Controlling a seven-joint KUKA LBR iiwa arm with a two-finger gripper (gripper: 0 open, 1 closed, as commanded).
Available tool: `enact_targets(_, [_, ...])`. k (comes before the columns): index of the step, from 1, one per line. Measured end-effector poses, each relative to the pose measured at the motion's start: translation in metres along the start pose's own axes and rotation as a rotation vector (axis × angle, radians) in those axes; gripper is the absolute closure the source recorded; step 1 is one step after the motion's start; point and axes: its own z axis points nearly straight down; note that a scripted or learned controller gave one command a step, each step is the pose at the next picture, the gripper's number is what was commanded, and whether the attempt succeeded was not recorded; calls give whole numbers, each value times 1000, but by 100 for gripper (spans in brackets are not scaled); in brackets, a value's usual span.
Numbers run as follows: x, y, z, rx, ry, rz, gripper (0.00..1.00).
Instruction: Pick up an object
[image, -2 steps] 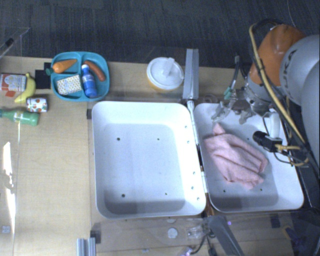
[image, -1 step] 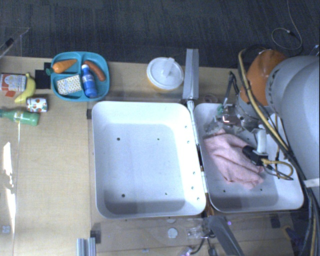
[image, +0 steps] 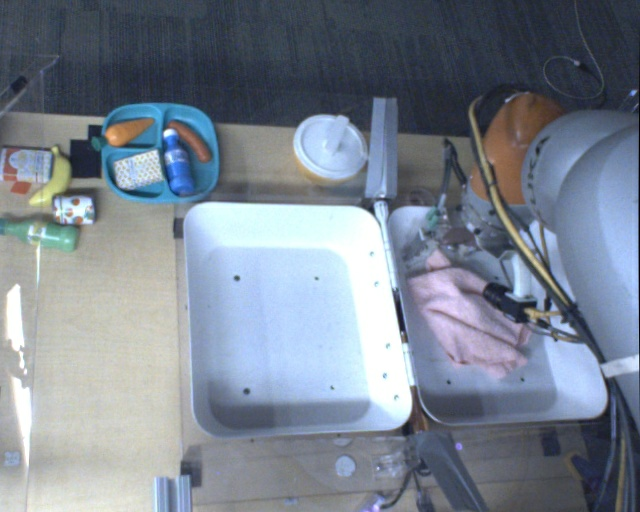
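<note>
Camera view: a pink cloth (image: 465, 320) lies crumpled in the right bin (image: 500, 405), near the table's right edge. The hand (image: 450, 232) sits low at the cloth's far end, presumably to pinch a fold; I cannot tell its state amid cables.

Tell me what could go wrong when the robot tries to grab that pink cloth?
1. The pink cloth is soft and crumpled, so the gripper might pinch only a fold and it could slip out.
2. The gripper sits near the right bin wall and the divider between the bins, so it might bump them.
3. The arm's cables hang over the cloth and could snag or drag it.
</note>
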Motion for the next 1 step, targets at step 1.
enact_targets(1, [24,-73,-125,2,1,64,0])
